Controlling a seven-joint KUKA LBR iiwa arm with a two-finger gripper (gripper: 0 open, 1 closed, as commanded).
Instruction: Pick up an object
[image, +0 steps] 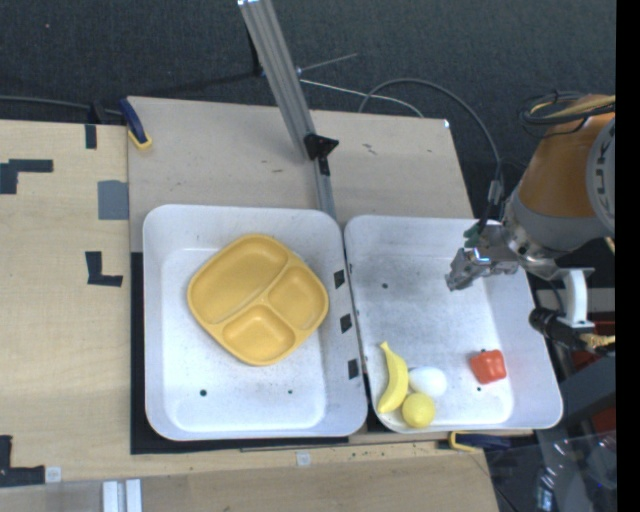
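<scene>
Yellow divided plate (258, 298) fills the left bin (165, 330); in the right bin (520, 400), banana (394, 378), red block (488, 366), white egg (429, 381) and lemon (418, 409) crowd together, risking a nudge instead of a grip. Gripper (466, 268) hovers well apart, its opening impossible to tell

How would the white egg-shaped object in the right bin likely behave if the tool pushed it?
The white egg-shaped object looks smooth and rounded, so it would probably roll. The banana and yellow ball appear to touch it, so they might block it or shift too.
</scene>
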